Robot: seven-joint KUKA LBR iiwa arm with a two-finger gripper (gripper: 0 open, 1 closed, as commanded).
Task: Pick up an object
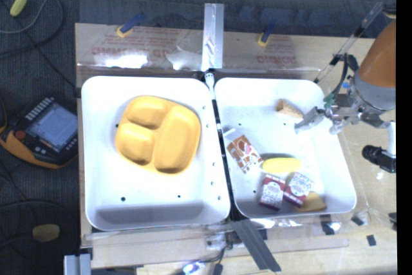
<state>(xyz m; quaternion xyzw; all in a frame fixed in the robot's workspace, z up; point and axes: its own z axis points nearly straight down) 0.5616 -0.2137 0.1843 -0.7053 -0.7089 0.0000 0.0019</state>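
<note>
Front of desk (161, 238): this edge is closest to us, with some dark metal bits and two white bins sitting side by side on the desk.
Left bin (96, 203): big and white, with one thing in it.
Yellow tray (158, 133): the biggest thing, a yellow dish with three dips, lying in the middle of the left bin.
Right bin (335, 158): white too, and it has all the small things in it.
Arm (380, 67): grey with an orange band, coming in from the right, up over the right edge of the right bin.
Gripper (317, 119): it hangs over the top right part of the right bin. I cannot tell how it is set, and I see nothing held in it.
Yellow lemon shape (280, 165): lies near the front of the right bin.
Flat packet (243, 152): white and brown, beside the middle wall.
Two red boxes (283, 190): close together at the front.
Bread piece (290, 110): small and brown, just left of the gripper.
How far: nothing is picked up yet. I think the bread piece is the closest thing to grab.
</note>
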